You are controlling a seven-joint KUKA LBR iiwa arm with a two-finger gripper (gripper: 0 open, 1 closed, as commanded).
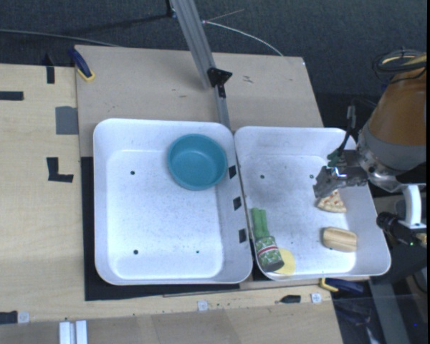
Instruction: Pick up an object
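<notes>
My gripper hangs over the right side of the right bin, just above a pizza slice that lies on the bin floor. A bread roll rests nearer the front right corner. Along the bin's left wall lies a green bottle with a yellow piece beside its lower end. A blue bowl sits in the back right of the left bin. Nothing shows between the gripper and the pizza slice.
A grey pole slants down from the top to the seam between the bins. The orange-banded arm enters from the right edge. The wooden bench surrounds both bins.
</notes>
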